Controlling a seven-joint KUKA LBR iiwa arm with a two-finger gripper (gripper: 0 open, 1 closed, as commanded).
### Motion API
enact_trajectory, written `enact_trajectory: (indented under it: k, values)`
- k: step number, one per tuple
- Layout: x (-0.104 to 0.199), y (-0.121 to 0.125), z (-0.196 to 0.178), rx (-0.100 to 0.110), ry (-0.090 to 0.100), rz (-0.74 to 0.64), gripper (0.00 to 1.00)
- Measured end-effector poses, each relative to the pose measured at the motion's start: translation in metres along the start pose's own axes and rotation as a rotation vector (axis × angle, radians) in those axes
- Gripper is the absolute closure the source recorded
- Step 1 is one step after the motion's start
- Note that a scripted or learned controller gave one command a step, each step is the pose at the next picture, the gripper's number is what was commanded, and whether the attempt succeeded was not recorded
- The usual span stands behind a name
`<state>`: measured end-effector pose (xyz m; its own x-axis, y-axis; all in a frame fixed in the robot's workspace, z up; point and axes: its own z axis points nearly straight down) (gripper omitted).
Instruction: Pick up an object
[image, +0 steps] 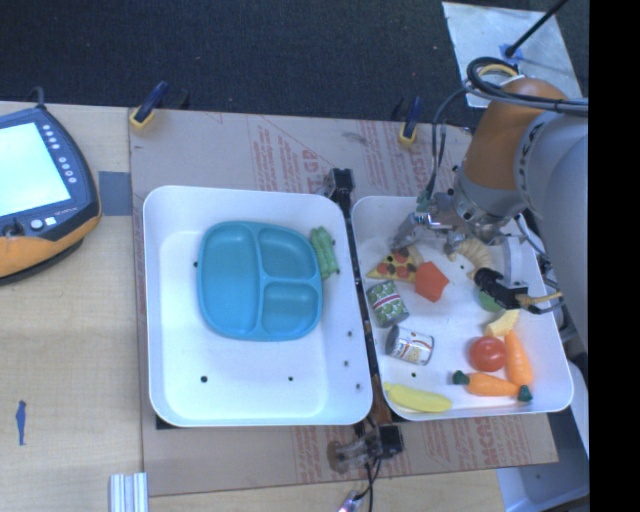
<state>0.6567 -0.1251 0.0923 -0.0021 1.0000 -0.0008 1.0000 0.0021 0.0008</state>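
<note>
The claw (432, 222) hangs low over the far side of the right white plastic bin (556, 372), just above a slice of toy pizza (394, 266) and a red block (431, 281); its grip can't be made out. Nearby lie two small cans (398, 322), a red tomato (487, 353), orange carrots (503, 372) and a yellow banana (419, 399). The left bin (170, 300) holds a blue divided plate (262, 280)

Wooden bench (70, 340) carries a brown cardboard sheet (300, 150) printed in red. On the sheet: left white bin (170, 400) at 9 o'clock, right white bin (560, 385) at 3 o'clock, rims touching. Tablet controller in orange casing (40, 190) lies on the bench, far 9 o'clock.
</note>
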Motion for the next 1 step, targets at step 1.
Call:
enact_trajectory:
  k: [1]
  values:
    - [0.0308,-0.0006,0.0005,0.006,0.001,-0.003,0.0]
